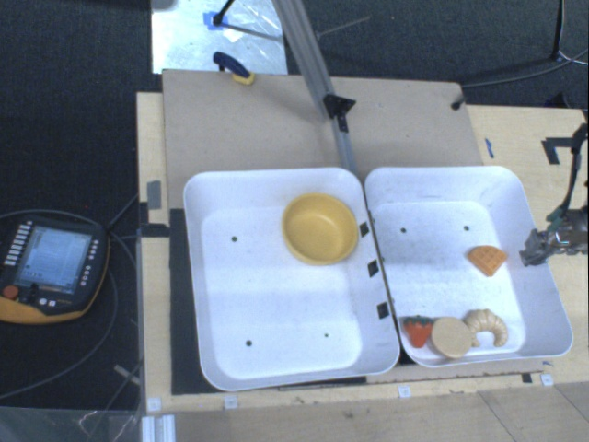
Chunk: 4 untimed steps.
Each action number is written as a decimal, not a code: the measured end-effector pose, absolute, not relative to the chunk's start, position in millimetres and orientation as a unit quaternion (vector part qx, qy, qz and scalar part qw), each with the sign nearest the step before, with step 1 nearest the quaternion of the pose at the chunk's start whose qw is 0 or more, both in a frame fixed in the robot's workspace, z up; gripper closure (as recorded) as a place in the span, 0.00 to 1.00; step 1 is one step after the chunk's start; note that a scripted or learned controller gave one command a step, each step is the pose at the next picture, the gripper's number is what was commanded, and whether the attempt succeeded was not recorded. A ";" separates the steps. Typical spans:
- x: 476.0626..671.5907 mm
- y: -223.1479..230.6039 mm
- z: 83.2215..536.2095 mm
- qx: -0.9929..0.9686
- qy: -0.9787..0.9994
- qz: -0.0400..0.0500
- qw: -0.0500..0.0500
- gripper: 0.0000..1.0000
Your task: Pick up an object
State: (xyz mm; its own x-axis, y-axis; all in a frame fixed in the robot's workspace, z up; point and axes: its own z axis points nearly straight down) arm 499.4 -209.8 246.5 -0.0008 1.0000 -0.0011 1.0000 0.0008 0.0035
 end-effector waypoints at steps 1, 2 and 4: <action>521.1 -169.2 237.4 0.706 0.709 0.001 0.000 1.00; 542.8 -116.4 245.7 0.706 0.709 0.001 0.000 1.00; 583.4 -26.1 240.0 0.706 0.709 0.000 0.000 1.00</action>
State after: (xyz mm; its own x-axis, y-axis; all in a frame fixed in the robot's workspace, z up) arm 583.4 -26.1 240.0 -0.0045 1.0000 0.0010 1.0000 0.0045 0.0002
